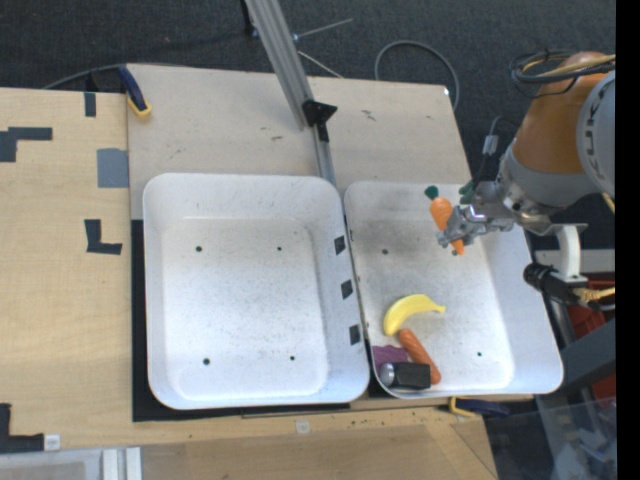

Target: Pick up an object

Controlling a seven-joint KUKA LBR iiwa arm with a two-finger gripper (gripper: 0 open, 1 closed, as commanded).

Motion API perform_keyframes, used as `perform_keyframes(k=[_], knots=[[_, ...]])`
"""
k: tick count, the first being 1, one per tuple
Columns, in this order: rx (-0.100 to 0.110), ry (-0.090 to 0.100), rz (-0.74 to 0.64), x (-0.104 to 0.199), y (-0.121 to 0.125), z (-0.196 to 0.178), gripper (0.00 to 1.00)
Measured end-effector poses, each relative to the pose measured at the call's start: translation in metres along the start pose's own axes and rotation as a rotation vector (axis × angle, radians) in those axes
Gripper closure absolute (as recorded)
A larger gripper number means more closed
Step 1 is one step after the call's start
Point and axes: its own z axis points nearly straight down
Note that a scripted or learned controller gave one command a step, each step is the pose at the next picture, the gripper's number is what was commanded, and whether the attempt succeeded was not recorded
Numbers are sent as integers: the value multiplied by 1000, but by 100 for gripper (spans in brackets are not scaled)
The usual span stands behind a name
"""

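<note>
Carrot [441, 211]: small, orange, green tuft at the 12 o'clock end, pointing roughly 12 to 6 and tilted a bit. Sitting up at 1 o'clock in the right bin [500, 308], close to that bin's far rim and near its right wall. Gripper [458, 230] right on top of its lower end, reaching in from 3 o'clock. Orange bits peeking out on both sides of the fingers, so looks pinched between them, closed down narrow around it. Hard to tell whether lifted clear of the floor or just touching.

Rest of the right bin: yellow banana [411, 311] near the middle, curved, tips toward 3 and 7 o'clock. Just at 6 o'clock of it an orange-red stick [415, 347], and touching that a black block [412, 375] jammed into the 7 o'clock corner, with something purple under it, too small to make out.

Room-wise: plenty of bare floor between carrot and banana, and the whole 4 to 5 o'clock part of the right bin open. Left bin [160, 268] at 9 o'clock, 2 bins touching along the shared wall. Grey rail [285, 53] slanting down from 12 o'clock, ending at the gap between the bins, well apart from the gripper. Arm [565, 118] bulky over the right bin's 3 o'clock edge.
</note>
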Motion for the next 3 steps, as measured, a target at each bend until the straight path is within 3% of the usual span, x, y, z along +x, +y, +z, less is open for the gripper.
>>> perform_keyframes(k=[1,3], knots=[[2,1,-1,0,1,-27,100],[8,4,-6,114,-43,-39,100]])
